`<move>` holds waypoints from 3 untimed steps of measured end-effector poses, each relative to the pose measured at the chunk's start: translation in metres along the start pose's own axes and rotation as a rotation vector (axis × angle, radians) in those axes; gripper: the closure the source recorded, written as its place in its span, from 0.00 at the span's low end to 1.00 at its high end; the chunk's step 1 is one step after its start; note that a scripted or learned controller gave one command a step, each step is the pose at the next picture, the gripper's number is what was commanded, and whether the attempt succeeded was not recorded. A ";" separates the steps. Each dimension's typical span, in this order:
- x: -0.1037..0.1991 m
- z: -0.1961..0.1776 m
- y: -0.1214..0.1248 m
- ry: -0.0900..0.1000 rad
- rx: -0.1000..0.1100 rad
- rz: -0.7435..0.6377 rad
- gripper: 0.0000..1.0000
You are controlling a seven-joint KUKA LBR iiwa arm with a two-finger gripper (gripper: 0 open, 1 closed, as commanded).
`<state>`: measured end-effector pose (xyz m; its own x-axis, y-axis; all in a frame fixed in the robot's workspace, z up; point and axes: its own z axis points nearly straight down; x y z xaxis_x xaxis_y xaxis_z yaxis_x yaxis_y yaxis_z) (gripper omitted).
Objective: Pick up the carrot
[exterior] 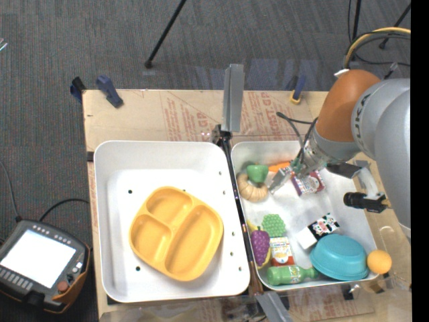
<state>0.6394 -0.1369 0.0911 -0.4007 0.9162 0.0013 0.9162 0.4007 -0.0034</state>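
Near edge of the right bin [367,215]: teal bowl [338,256], green bottle [290,273] crowding. Farther in, the gripper [299,175] is hovering, fingers apart, nothing between them. The carrot [279,168] is lying just at its ten o'clock, long axis three-to-nine, beside the green pepper [257,173] and near the far wall; little room there.
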 end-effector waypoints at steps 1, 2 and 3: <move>0.000 -0.002 0.008 -0.003 -0.010 0.378 0.00; 0.001 -0.013 0.009 -0.005 -0.009 0.371 1.00; 0.078 -0.099 0.018 0.000 -0.007 0.557 1.00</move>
<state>0.6246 -0.0579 0.1900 0.1440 0.9896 0.0014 0.9896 -0.1440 0.0029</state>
